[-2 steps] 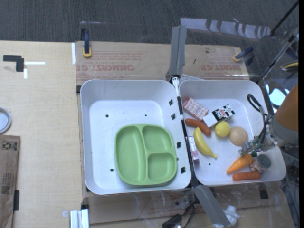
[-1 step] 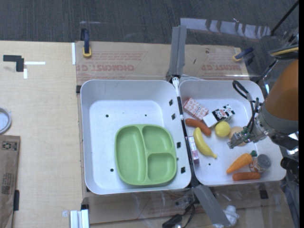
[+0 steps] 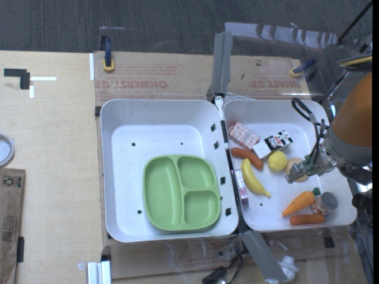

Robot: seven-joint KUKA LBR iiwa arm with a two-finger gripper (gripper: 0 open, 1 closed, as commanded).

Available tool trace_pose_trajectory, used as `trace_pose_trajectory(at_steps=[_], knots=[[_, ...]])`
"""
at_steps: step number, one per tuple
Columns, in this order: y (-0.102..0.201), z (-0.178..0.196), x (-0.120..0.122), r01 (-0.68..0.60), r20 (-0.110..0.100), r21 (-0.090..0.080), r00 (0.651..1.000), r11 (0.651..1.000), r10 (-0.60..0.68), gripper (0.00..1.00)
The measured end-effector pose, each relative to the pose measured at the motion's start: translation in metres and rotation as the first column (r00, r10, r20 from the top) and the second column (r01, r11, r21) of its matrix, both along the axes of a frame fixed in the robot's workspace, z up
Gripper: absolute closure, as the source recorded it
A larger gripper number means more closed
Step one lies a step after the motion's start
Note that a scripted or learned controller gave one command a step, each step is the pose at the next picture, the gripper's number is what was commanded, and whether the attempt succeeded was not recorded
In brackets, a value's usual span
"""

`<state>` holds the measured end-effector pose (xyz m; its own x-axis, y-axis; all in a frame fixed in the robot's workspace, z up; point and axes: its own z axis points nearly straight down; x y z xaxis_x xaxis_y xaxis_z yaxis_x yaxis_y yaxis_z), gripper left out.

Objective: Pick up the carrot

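Pale wood bench (image 3: 47,158) carries two shallow white bins side by side, their rims meeting near the middle. Most of the left bin (image 3: 118,158) floor is bare around a green divided plate (image 3: 181,191) lying towards its front right. The right bin (image 3: 308,114) is crowded. The carrot (image 3: 299,202) lies tilted near its front right, green tip beside a small jar (image 3: 326,203), with a reddish sausage-like piece (image 3: 307,219) just in front by the rim. A banana (image 3: 253,178), a lemon (image 3: 277,160), another reddish piece (image 3: 246,155), a pink packet (image 3: 243,135) and a black-and-white toy (image 3: 278,141) fill the middle. The claw (image 3: 298,171) hangs above the carrot, right of the lemon, over a pale round thing mostly hidden; whether its fingers are apart I cannot tell. The arm is cut off at the right edge.
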<state>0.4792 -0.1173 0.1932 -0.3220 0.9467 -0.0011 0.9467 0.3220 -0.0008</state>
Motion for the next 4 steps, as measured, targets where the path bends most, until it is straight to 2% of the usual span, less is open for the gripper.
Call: trace_pose_trajectory(at_steps=[1,2,3,4], knots=[[0.085,-0.002,0.01,0.027,-0.001,0.001,1.0,1.0,-0.027,1.0],[0.232,0.003,0.051,0.186,-0.003,-0.002,0.983,0.983,-0.186,1.0],[0.241,0.062,0.044,0.173,-0.002,-0.002,0.985,0.985,-0.173,1.0],[0.163,0.159,0.034,0.372,0.0,-0.003,0.928,0.928,-0.372,1.0]])
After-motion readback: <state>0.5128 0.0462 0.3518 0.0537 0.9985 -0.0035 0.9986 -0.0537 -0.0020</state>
